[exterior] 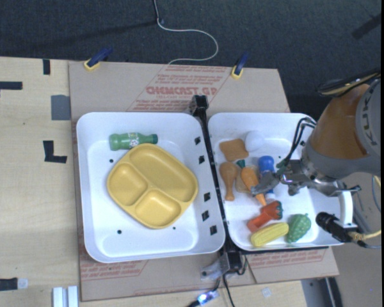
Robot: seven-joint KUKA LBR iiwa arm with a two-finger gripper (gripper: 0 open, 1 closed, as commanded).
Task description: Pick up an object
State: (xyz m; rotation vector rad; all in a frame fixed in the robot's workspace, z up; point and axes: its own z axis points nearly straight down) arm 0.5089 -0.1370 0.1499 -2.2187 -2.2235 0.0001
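I am reaching in from three o'clock, my arm (342, 130) with its orange band hanging over the right bin (278, 121). My gripper (269, 183) sits low over the middle of that bin's toy food, and I cannot tell from this slanted view how it is set or whether anything is caught in it.

The candidates lie close together around me. At twelve o'clock from the gripper is the blue piece (265, 164), just beside it. At nine o'clock is the orange carrot (249, 179), touching or nearly so, and beyond that the drumstick (228, 177) and the brown slab (233, 149). At six o'clock lies the red pepper (265, 215), then the corn (269, 233) and the green vegetable (299, 226) near the bin's lower edge.

The left bin (93, 171) carries the yellow divided plate (152, 184) and a green bottle (133, 140) at its top; both are well apart from me.

I judge this the approach or closing step, with nothing lifted clear yet. The next move calls for settling squarely on one piece, most likely the carrot or the blue piece, without nudging its neighbours, then a straight lift.
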